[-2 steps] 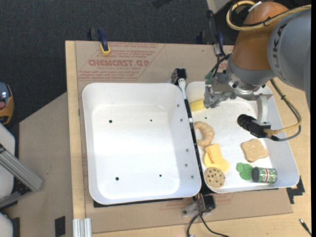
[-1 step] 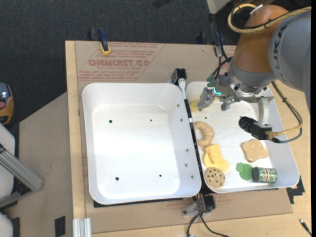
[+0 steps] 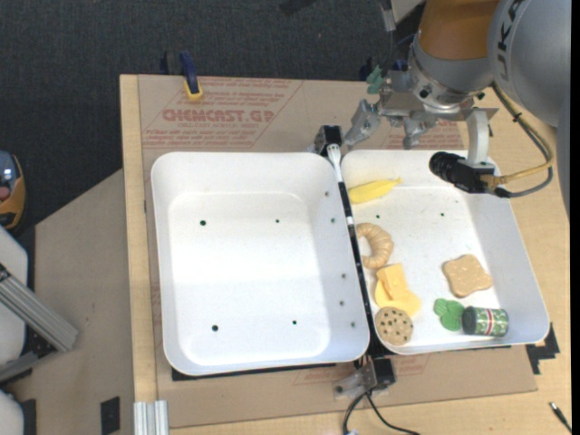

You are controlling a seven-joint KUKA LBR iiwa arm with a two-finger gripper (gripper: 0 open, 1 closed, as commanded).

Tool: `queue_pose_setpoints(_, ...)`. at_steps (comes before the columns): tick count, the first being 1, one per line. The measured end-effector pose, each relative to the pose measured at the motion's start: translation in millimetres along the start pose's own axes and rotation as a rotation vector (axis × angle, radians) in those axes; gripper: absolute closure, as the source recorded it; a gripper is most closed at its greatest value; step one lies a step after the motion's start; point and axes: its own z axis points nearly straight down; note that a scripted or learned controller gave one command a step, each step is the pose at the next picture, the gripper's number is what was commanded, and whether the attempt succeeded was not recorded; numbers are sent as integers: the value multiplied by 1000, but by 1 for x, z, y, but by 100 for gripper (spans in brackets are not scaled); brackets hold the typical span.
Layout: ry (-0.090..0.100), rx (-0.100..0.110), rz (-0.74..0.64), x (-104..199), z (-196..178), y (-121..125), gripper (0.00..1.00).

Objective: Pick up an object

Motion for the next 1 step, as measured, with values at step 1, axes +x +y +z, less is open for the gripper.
queue_pose_setpoints(1,2,-14,-3,45,-150,19,0)
